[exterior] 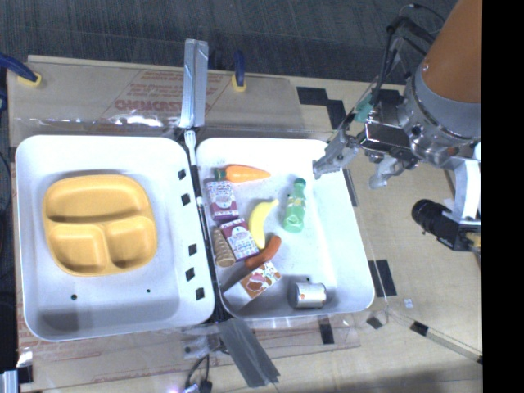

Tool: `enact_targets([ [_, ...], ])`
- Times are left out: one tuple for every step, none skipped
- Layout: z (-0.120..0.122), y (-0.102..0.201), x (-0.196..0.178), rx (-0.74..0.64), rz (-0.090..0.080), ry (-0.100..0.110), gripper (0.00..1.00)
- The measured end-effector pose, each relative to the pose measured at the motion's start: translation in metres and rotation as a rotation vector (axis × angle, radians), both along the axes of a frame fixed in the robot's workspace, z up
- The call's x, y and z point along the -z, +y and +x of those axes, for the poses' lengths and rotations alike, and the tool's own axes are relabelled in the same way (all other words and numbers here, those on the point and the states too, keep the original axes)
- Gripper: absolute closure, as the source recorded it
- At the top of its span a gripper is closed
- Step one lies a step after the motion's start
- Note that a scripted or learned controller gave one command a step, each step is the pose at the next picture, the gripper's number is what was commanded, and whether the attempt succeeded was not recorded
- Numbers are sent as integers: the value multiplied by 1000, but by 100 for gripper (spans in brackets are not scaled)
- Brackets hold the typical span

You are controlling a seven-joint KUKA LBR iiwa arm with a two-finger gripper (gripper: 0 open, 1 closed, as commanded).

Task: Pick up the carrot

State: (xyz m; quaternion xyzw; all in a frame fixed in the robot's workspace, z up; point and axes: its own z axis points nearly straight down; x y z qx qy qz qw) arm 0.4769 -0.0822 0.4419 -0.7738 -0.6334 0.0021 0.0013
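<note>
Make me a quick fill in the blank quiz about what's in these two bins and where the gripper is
1. The carrot lies in the ____ bin.
2. The yellow tray has ____ compartments.
3. The bottle beside the banana is coloured ____.
4. The gripper is over the right bin's ____ edge.

Missing words: right; three; green; right

Grey arm point(442, 113), orange band, black cables.
</note>
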Motion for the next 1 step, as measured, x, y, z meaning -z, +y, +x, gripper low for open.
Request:
enact_targets([
  [0, 0, -1, 319, -1, -5, 0],
])
